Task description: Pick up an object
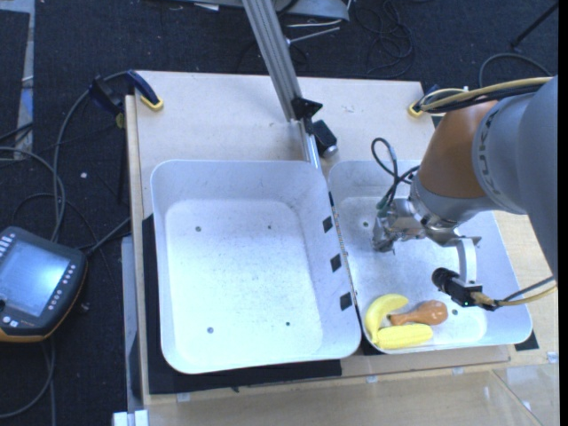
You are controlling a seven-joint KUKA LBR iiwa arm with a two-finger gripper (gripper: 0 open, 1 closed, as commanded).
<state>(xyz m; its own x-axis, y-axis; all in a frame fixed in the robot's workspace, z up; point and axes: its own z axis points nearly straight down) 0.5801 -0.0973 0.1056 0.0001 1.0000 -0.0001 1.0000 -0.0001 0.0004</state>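
fingers [384, 240]: over right bin [355, 180], too small, state unreadable | banana [388, 312], orange object [421, 312]: near corner

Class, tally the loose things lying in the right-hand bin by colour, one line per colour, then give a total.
Yellow: 2 (banana, yellow block)
Orange-brown: 1 (orange-brown pear-shaped toy)
Total: 3

Two white bins sit side by side on the bench [222, 114]. In the right bin [355, 180], the gripper [384, 238] hangs over the far floor. At its near edge lie a yellow banana [383, 309], a yellow block [405, 336] and a brown pear-shaped toy [424, 312], clustered together. The left bin [177, 185] lies alongside.
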